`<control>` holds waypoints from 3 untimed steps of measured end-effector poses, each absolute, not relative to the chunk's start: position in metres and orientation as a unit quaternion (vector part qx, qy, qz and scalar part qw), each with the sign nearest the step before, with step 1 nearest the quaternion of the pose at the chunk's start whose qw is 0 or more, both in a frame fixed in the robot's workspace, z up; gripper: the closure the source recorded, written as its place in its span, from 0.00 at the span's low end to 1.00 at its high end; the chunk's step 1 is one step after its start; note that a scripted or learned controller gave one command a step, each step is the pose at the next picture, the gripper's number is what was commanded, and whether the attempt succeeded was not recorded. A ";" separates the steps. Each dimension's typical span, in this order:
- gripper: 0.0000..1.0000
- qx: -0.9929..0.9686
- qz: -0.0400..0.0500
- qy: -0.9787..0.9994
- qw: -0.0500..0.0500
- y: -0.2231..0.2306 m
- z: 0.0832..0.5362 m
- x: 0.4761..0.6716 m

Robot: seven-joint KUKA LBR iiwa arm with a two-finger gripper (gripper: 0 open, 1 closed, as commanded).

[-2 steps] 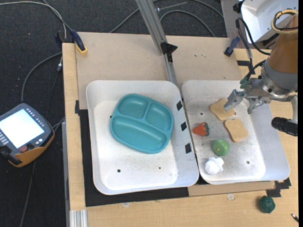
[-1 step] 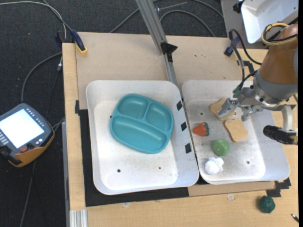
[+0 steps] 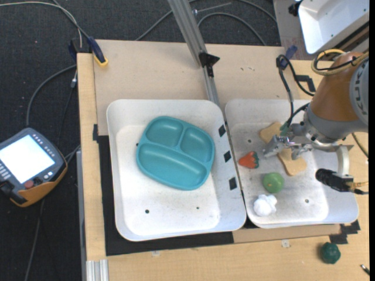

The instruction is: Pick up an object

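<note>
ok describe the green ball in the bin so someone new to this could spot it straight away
Start at the right bin, the one under the arm. Near its middle, toward the front edge, sits the green ball, just above a white lump and below-right of a red piece. It is the one round green thing inside a bin; a darker green ball lies outside on the bench.

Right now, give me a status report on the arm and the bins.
Gripper low in right bin, between two tan pieces. Red item, green ball, white item loose nearby.
</note>
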State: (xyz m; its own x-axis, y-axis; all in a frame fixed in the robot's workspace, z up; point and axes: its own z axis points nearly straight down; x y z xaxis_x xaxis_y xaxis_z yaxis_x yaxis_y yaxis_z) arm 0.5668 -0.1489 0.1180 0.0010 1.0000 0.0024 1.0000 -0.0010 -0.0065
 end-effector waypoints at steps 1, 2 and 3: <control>0.00 -0.707 -0.003 -0.707 -0.004 -0.149 0.089 0.571; 1.00 -0.707 -0.004 -0.707 -0.010 -0.151 0.104 0.573; 1.00 -0.707 -0.002 -0.708 -0.003 -0.154 0.149 0.578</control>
State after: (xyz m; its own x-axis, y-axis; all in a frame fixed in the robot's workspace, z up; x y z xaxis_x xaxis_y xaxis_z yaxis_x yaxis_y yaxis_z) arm 0.5778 -0.1535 0.1485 -0.0012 1.0000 -0.0014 1.0000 0.0012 0.0058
